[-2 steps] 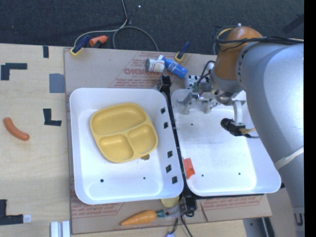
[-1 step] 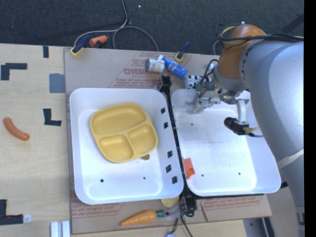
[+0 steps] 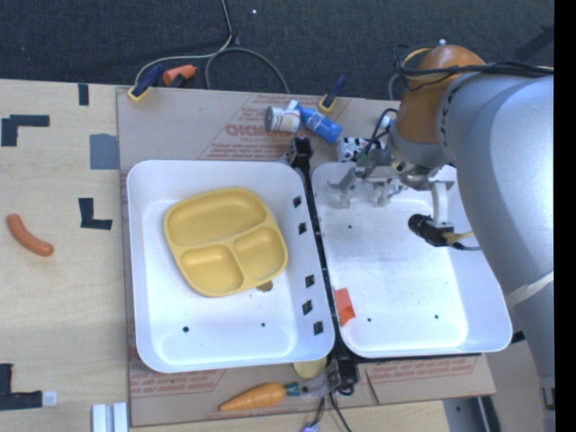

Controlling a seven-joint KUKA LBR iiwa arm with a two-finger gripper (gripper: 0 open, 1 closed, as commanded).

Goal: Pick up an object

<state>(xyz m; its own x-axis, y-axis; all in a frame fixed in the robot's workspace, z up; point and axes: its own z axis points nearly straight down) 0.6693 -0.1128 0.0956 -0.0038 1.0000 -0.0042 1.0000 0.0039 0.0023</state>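
Observation:
A yellow divided plate lies in the left white bin, with a small brown item peeking out from under its near edge. My gripper hangs over the far end of the right white bin, close to the divider. Its two grey fingers stand apart, so it is open with nothing between them. The grey arm with its orange band comes in from the right and covers that bin's far right corner.
A blue and white bottle lies on the cardboard behind the bins. A toy carrot rests at the front edge and a toy sausage on the bench at far left. An orange tag sits by the divider.

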